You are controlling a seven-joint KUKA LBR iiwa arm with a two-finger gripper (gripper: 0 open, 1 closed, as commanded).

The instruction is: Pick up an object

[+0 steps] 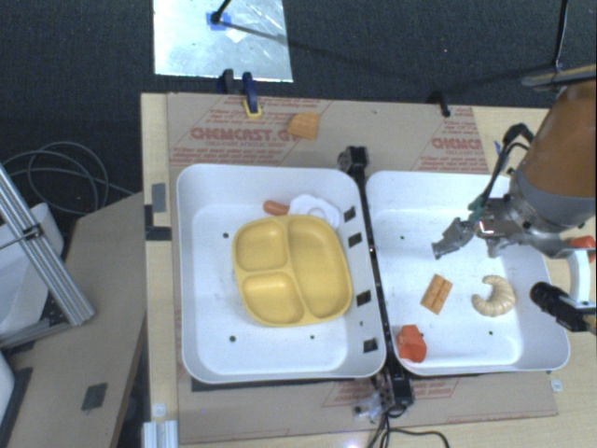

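In the right bin (401, 208) lie a tan cracker-like block (436, 293), a pale croissant (493, 296) and an orange-red piece (411, 343) at the front left corner. My gripper (454, 239) hangs over the middle of the right bin, pointing left, above and slightly behind the cracker block. Nothing shows between its fingers. The arm (560, 175) reaches in from the right.
The left bin (201, 250) holds a yellow divided plate (289, 271), with a small orange sausage (276, 208) and a white piece (315, 209) behind it. A tan block (303, 125) lies on the cardboard behind the bins. A black divider (366, 250) separates the bins.
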